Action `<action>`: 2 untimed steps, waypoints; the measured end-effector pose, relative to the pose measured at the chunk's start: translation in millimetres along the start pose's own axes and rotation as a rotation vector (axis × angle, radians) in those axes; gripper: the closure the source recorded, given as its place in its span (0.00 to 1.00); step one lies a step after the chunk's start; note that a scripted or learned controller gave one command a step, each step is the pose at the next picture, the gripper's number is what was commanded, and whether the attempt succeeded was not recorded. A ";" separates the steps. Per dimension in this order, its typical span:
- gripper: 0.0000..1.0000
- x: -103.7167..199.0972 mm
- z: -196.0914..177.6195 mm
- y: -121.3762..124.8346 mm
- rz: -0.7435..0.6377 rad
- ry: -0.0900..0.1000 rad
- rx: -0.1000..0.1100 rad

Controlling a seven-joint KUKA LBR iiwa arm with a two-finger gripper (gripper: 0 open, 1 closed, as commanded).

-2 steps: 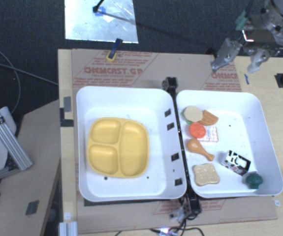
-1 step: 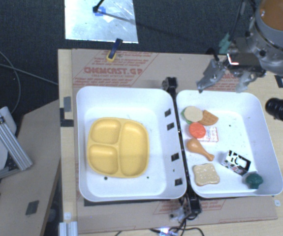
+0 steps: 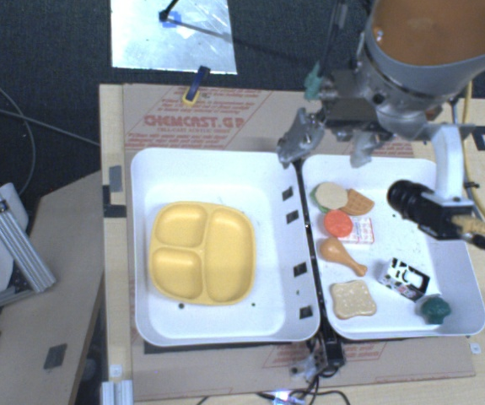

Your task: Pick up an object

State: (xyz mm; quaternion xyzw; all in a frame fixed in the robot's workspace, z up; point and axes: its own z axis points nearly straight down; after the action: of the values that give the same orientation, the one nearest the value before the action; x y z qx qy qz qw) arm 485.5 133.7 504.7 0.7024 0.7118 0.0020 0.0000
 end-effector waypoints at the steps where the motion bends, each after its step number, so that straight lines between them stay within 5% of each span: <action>1: 0.00 57.0 215.1 -1.0 0.006 -0.007 0.017; 2: 0.00 8.1 243.9 29.0 0.017 -0.004 0.005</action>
State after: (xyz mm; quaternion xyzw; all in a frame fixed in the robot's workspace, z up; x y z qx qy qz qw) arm 515.0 142.8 260.9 0.7085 0.7057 -0.0012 -0.0002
